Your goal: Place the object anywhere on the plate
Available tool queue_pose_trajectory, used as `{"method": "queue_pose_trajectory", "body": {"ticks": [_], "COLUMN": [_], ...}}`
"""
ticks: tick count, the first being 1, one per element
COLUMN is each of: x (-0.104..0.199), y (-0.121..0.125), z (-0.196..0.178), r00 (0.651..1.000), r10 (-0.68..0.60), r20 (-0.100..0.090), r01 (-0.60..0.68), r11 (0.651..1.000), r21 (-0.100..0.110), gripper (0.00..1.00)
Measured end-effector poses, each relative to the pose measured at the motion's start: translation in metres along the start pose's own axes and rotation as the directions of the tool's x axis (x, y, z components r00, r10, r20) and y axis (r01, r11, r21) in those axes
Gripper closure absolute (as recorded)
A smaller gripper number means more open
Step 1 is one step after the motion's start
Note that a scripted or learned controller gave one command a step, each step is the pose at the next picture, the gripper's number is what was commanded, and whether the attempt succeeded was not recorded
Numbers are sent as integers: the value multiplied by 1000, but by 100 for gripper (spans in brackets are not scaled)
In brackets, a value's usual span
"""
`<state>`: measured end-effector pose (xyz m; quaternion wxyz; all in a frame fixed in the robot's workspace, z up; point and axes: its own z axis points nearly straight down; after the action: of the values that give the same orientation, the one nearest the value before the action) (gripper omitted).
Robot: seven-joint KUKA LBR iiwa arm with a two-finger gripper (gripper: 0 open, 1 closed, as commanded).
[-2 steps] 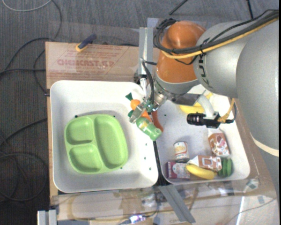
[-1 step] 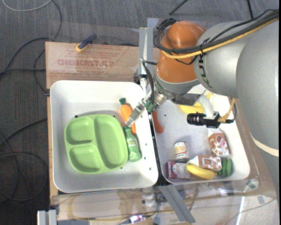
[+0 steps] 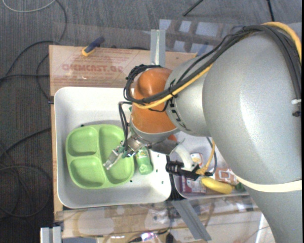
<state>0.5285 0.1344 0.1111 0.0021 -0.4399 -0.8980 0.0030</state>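
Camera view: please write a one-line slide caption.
Grey KUKA arm's gripper over a green divided plastic plate, green object beside it.

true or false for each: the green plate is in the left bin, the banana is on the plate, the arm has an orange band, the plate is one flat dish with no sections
1. The green plate lies in the left bin. True.
2. The banana is on the plate. False: it lies in the right bin.
3. The arm has an orange band. True.
4. The plate is one flat dish with no sections. False: it has divided compartments.
5. A green object sits at the plate's right edge. True.
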Motion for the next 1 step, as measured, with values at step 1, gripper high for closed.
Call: {"method": "queue_pose_trajectory", "body": {"ticks": [1], "x": [-60], "y": [-78], "z": [-69], "r00": [988], "r10": [156], "r20": [-3], "r01": [-156], "r11": [988], "r21": [0], "gripper": [0]}}
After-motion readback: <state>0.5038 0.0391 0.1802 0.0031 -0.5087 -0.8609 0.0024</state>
